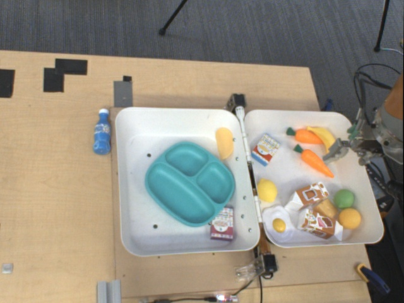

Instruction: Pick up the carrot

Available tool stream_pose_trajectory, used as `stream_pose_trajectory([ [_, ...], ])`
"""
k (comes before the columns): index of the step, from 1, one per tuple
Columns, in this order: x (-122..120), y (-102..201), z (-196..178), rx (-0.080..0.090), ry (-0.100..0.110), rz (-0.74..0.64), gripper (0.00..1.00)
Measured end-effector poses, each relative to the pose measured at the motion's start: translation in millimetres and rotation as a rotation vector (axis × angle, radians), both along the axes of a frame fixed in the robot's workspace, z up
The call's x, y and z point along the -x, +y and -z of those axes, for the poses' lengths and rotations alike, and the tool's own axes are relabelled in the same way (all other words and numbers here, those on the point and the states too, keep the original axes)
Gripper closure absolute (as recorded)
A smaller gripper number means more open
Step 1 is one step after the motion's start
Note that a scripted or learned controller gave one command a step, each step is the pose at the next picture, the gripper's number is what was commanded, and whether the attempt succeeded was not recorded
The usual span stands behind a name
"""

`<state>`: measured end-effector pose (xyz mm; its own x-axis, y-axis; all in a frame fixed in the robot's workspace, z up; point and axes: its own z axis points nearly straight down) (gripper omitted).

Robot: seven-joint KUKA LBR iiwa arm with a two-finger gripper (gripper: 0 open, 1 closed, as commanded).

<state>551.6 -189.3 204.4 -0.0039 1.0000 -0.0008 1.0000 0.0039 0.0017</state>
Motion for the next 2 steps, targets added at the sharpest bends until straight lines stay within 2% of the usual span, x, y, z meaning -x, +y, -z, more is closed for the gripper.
stream_pose_trajectory([
  [1,-46.7,-13.6,109.5,-0.002,-0.002,-0.006,0.00],
  [2,-47.2,-13.5,99.6,-0.001,-0.003,-0.009,1.00],
])
